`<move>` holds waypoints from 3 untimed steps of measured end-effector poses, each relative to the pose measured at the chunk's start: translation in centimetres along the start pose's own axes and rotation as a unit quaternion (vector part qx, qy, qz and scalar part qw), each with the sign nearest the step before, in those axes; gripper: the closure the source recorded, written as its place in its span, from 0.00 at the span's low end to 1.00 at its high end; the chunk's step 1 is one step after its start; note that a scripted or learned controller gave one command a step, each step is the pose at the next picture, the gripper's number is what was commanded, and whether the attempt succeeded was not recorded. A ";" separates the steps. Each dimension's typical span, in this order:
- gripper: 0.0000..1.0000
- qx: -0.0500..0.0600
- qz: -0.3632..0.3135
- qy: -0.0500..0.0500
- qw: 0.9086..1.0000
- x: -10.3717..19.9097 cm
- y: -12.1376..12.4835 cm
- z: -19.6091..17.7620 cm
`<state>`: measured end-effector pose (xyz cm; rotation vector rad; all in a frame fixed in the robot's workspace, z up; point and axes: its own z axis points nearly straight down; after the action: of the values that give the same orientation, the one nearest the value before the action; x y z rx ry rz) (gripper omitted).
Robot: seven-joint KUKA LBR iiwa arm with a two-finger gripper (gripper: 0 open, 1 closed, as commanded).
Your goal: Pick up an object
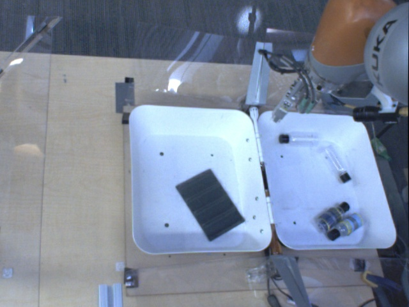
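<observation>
A dark grey ribbed rectangular pad [209, 204] lies flat in the left bin, turned so its long axis runs from 11 to 5 o'clock. In the right bin, two clear tubes with black caps [297, 137] [336, 165] lie toward 12 o'clock, and two small blue-labelled bottles with black caps [339, 222] lie side by side, touching, at 5 o'clock.

setting: robotics lab | evidence: a grey KUKA arm [383, 37] with an orange band stood over a pale wood counter [64, 171] | two shallow white bins [147, 133] sat side by side below it | metal brackets [125, 94] fixed them | grey carpet [128, 11] lay beyond | loose cables [281, 62] ran at the wrist
</observation>
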<state>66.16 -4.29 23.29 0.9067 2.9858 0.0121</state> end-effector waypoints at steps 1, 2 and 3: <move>1.00 -0.004 -0.002 -0.005 1.000 -0.1 0.3 -1.3; 1.00 0.004 -0.042 0.003 0.999 -0.4 -8.5 -3.0; 1.00 0.003 -0.073 0.004 0.997 -2.2 -4.7 0.1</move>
<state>65.36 -9.35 23.12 0.6891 3.0531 0.0039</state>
